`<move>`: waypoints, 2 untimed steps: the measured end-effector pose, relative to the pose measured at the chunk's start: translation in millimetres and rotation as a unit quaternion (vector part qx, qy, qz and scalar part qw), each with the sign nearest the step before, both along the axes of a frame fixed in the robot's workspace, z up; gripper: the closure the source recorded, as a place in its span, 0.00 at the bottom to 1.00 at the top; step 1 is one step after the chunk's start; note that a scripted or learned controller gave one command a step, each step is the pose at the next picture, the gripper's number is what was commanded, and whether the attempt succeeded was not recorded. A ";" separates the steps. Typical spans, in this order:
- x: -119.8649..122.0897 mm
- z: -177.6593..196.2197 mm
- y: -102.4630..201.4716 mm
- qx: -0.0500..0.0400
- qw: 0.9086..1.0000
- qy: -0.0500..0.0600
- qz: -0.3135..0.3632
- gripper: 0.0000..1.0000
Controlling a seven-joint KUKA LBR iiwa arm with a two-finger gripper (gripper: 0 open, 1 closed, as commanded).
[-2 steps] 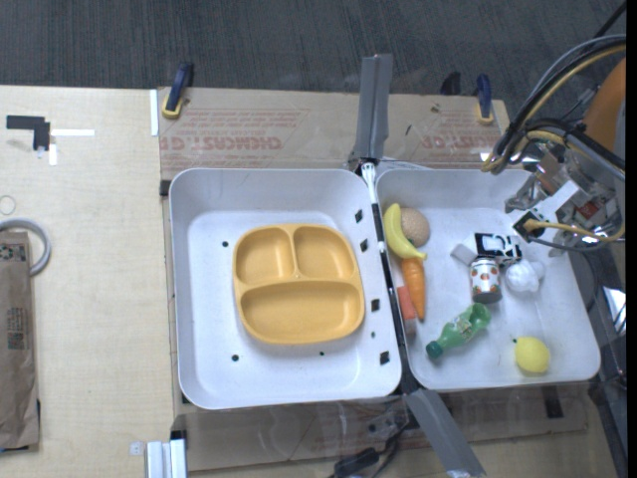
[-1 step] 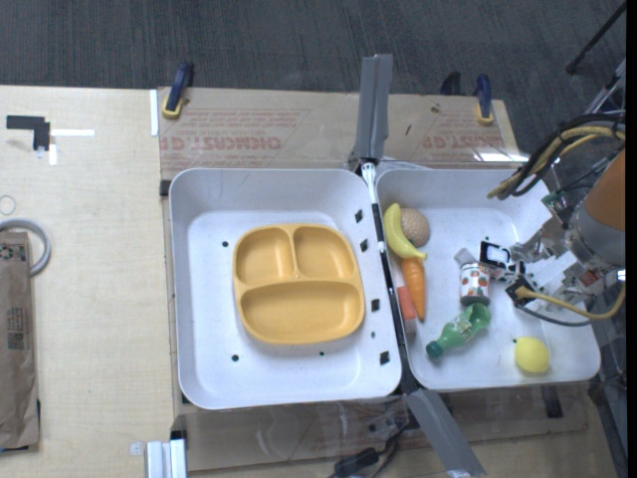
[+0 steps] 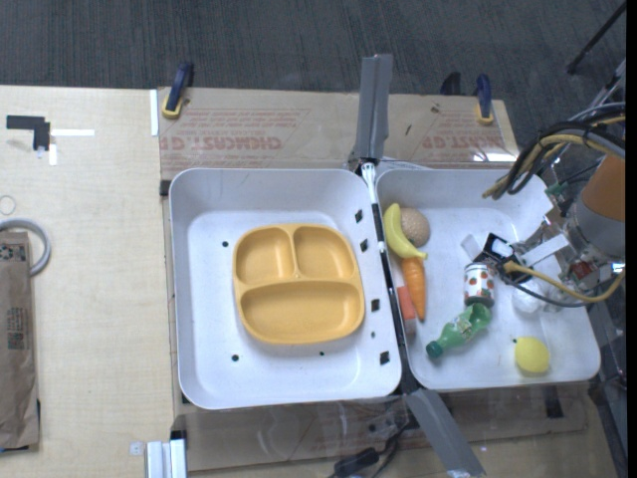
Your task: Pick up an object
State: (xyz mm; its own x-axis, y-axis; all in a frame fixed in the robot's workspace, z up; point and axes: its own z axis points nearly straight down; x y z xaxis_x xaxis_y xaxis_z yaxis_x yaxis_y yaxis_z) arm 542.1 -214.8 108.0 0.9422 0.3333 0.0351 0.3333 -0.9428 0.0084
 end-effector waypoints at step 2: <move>21.0 17.0 -7.7 -0.003 0.999 0.019 0.045 1.00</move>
State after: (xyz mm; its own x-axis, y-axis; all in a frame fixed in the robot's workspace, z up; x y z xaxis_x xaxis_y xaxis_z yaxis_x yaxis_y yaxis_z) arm 563.2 -222.4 125.0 0.9092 0.4164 -0.0030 0.4164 -0.9092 -0.0012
